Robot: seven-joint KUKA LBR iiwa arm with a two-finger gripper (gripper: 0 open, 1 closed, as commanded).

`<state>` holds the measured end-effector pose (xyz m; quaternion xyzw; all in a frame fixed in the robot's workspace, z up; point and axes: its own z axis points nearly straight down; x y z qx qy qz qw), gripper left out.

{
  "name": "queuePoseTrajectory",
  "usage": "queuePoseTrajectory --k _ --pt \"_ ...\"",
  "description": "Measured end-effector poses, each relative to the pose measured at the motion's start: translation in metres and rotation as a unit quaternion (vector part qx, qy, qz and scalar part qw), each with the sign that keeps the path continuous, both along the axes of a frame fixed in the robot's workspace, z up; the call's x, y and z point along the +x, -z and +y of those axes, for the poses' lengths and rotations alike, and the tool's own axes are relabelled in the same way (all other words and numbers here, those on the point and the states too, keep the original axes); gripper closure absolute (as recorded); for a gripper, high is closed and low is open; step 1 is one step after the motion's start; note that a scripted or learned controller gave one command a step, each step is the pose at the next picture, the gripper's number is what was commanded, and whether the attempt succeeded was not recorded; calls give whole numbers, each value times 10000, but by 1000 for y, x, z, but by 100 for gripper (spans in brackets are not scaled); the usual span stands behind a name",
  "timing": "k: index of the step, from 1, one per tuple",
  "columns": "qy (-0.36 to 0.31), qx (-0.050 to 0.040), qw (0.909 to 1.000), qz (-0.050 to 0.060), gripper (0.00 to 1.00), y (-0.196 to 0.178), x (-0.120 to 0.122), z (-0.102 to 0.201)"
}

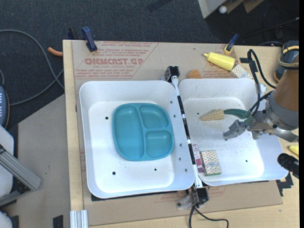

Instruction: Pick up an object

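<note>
In the right bin (223,167) lies a toy corn cob (212,115) with a green leaf end (236,112), near the bin's back middle. My gripper (236,128) hovers just right of and below the cob, its fingers spread apart with nothing between them. A small patterned box (210,162) lies near the right bin's front left corner. The left bin (95,175) holds a teal divided plate (142,130).
A yellow toy bottle (220,59) and a small orange piece (194,73) lie on the cardboard behind the right bin. Blue clamps (88,38) hold the board's back edge. Cables run beside my arm at the right.
</note>
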<state>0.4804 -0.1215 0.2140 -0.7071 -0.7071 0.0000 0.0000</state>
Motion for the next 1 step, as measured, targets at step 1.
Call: queuePoseTrajectory --k 1 --pt "4 -5 10000 -3 0 130 66 -57"
